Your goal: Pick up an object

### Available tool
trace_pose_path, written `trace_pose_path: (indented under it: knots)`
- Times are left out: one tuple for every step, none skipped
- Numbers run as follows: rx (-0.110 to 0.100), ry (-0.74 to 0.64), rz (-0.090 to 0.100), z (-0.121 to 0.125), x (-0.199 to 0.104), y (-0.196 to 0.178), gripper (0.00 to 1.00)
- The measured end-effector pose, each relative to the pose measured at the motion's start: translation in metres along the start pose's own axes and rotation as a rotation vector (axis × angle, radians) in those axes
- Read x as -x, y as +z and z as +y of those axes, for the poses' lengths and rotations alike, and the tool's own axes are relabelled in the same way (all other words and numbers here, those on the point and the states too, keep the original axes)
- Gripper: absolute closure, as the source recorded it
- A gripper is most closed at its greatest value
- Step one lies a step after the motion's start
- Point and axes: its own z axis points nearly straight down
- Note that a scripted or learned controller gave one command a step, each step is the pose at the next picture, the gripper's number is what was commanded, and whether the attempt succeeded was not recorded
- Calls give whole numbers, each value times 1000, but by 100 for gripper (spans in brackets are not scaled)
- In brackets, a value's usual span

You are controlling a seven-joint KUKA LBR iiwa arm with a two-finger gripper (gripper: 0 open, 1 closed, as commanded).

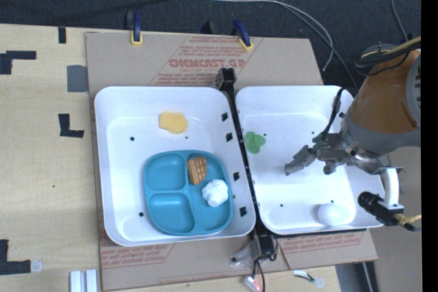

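My gripper (308, 168) hangs over the middle of the right bin (287, 100), open, with nothing between its fingers. A small green object (254, 141) lies to its left near the divider between the bins. Toward the front wall of the same bin rests a white ball (333, 213), below and to the right of the gripper. The left bin (113, 147) holds a yellow piece (174, 122) on its floor. It also holds a blue divided tray (159, 210) with a brown waffle-like piece (197, 169) and a white lump (215, 192) in it.
Both bins sit on a cardboard sheet (198, 58) clamped at the back by two blue-and-yellow clamps (135, 28). Black cables (274, 5) run across the dark floor behind. The arm's grey and orange body (387, 109) covers the right bin's right side.
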Motion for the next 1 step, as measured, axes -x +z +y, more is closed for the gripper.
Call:
trace_pose_path:
  knots:
    - [4,-1,-1,1,0,-2,0]
